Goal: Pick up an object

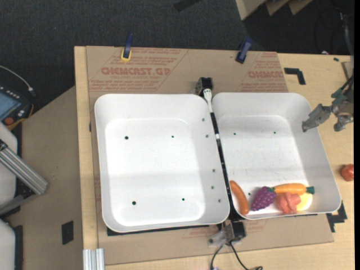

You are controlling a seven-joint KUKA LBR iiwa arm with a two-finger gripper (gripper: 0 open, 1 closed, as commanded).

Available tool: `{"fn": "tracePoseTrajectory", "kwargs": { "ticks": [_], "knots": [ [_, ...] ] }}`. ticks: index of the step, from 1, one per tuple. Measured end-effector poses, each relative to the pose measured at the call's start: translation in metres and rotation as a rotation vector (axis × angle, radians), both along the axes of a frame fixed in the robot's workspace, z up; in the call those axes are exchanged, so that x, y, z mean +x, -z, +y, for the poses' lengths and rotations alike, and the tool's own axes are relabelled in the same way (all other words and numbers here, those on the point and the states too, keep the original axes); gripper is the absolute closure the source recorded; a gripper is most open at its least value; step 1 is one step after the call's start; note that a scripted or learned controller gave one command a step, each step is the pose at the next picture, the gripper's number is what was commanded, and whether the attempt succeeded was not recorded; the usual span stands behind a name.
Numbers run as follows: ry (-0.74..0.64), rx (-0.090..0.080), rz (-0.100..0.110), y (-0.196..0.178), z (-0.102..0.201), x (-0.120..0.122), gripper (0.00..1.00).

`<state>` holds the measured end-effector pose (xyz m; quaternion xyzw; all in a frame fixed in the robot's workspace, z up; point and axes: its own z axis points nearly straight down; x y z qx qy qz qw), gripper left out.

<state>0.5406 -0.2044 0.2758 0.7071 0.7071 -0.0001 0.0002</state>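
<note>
- 2 shallow white bins are seen side by side on a table covered with a brown printed board.
- The left bin is seen toward the left of the board; 4 small dark dots are marked on its floor.
- A blue and yellow clamp is seen at the board's far edge, above the left bin, and a blue clamp further right along the same edge.
- A black divider strip is seen running between the 2 bins, where their rims touch.
- The right bin holds a cluster of toy foods, all gathered along its near wall.
- An orange sausage-shaped piece lies at the left end of the cluster, tilted.
- A purple bunch of grapes lies just beside it, to its right.
- A carrot with a green tip lies across the cluster, over a red piece and a yellow piece.
- The pincer is seen at the right bin's far right rim, well apart from the toy foods; its 2 fingers are spread apart and nothing is held between them.
- A small red object lies on the table outside the right bin, at the view's right edge.
</note>
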Motion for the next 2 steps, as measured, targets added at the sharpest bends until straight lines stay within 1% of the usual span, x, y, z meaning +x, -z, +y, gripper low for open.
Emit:
{"fn": "tracePoseTrajectory", "kwargs": {
  "ticks": [1,2],
  "knots": [
    [-0.006,-0.005,-0.021,-0.162,0.041,0.003,0.0],
    [0.002,-0.005,-0.017,-0.264,0.031,-0.064,0.0]
  ]
}}
